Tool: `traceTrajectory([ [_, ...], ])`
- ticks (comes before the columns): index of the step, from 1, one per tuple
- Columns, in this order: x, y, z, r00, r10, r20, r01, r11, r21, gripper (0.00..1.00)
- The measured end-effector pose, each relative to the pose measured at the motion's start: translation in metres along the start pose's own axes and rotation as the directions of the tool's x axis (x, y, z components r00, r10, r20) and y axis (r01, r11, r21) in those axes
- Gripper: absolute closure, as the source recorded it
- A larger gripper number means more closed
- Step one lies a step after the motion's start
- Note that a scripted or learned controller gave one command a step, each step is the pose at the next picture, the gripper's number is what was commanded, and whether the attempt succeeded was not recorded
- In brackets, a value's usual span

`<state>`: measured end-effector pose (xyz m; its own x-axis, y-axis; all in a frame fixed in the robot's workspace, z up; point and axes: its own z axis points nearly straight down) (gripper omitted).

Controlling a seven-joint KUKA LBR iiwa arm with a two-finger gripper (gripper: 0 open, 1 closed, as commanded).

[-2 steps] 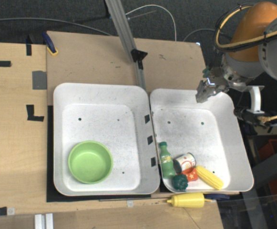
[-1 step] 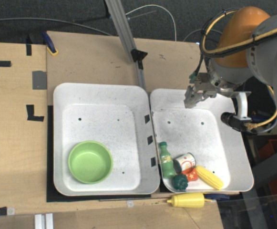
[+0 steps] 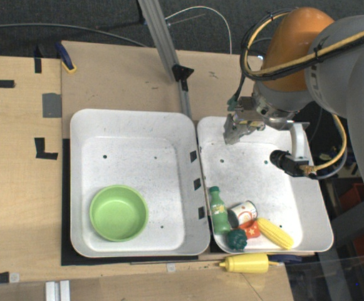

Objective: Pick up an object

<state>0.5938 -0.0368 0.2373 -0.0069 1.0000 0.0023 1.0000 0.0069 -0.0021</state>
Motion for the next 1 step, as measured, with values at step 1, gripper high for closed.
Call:
traceTrajectory([
  [1, 0.0630, -0.0144, 0.0023, 1.000, -0.001, 0.000, 0.001, 1.000, 0.001, 1.00],
])
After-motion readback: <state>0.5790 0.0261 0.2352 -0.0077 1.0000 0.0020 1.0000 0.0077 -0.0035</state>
